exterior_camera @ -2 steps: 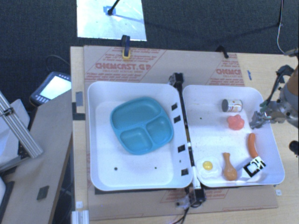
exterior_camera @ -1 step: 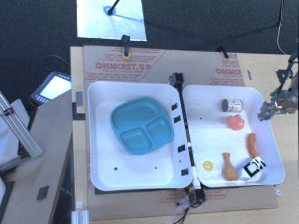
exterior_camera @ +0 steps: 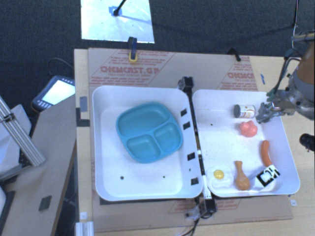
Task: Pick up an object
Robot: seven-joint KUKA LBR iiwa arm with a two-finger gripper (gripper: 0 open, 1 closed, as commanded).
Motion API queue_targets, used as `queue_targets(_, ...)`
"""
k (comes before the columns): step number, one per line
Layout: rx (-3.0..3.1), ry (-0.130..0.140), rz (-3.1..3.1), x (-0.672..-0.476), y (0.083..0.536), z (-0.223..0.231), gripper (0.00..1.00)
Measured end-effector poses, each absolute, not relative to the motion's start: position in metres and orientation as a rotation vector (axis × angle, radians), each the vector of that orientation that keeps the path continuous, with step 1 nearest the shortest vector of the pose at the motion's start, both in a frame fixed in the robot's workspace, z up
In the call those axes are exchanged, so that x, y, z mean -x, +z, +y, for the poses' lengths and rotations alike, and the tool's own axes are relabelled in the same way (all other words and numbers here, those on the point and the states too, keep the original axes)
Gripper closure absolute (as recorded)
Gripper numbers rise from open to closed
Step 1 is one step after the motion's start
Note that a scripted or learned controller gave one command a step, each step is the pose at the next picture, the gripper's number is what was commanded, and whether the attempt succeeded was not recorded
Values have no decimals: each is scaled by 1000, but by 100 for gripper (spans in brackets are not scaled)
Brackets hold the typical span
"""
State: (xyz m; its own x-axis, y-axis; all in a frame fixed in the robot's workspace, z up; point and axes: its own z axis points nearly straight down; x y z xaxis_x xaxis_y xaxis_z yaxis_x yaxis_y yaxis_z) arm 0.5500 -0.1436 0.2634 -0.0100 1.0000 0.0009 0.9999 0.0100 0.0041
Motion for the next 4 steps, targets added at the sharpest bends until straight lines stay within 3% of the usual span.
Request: queue_targets(4,-2210,5,2233,-578,260,53,100)
